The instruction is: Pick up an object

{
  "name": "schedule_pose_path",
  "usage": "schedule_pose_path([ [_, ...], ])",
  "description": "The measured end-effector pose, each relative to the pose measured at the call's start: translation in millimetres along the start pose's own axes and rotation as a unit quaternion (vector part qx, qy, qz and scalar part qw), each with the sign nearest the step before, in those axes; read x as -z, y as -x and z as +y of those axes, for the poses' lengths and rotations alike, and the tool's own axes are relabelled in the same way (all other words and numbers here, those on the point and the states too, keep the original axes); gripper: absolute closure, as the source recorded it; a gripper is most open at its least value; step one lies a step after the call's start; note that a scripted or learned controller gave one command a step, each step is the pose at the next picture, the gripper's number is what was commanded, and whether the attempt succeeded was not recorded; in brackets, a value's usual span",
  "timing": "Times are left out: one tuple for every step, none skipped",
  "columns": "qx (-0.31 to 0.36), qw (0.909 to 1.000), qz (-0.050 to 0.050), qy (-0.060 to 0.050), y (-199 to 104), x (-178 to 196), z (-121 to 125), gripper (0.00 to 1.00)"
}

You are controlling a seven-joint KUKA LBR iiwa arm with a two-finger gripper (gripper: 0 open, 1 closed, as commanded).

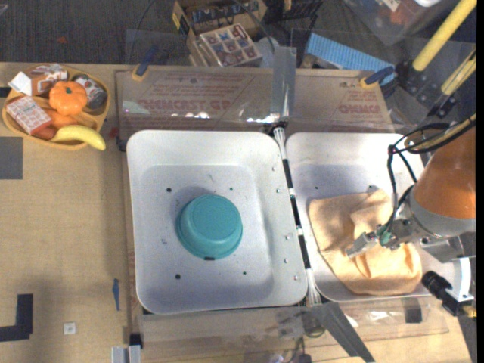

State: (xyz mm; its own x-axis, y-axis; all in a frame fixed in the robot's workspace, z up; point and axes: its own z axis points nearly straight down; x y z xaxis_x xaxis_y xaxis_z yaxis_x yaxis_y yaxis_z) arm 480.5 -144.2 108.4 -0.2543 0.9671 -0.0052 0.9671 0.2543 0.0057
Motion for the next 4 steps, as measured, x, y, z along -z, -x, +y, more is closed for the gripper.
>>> schedule_pose_path([
  [-0.102, 0.9948, 0.000, 0.003, 23.8, -18.1, 25.6, 0.00],
  [-0.104, 0.9946, -0.004, 0.006, 27.6, -7.1, 25.7, 1.00],
  [-0.093, 0.9957, -0.003, 0.005, -10.7, -16.8, 23.2, 1.00],
  [0.162, 0.9868, 0.001, -0.001, 21.7, 48.5, 23.5, 1.00],
])
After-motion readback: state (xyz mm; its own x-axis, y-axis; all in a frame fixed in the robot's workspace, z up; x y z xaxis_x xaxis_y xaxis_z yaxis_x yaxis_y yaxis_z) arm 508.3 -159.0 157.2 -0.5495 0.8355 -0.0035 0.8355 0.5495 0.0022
